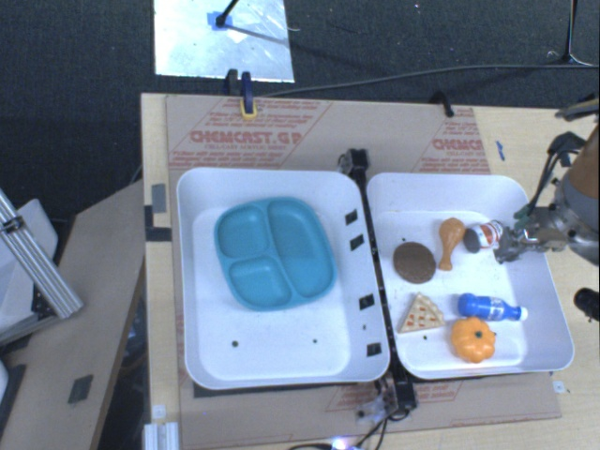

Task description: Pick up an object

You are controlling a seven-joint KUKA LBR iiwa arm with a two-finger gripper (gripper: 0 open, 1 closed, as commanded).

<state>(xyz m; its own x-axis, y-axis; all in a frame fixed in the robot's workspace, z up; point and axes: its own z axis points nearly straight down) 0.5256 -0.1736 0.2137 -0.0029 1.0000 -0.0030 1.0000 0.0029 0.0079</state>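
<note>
Two white bins side by side on the bench. Left bin (202, 345) holds a teal divided plate (275, 252), lying flat and slightly rotated. Right bin (553, 340) holds the loose items: brown round patty (413, 262), drumstick (451, 240) just right of it, small can (484, 235) with a red label near the drumstick's top end, pizza slice (421, 314), blue bottle (489, 307) lying on its side, orange pumpkin (472, 338) just below the bottle. Arm (579, 195) enters from the right edge. Gripper (513, 240) sits low over the right bin's upper-right area, right next to the can, possibly touching it. Nothing visibly between the fingers; can't tell if the grip is closed or released at this resolution.
</note>
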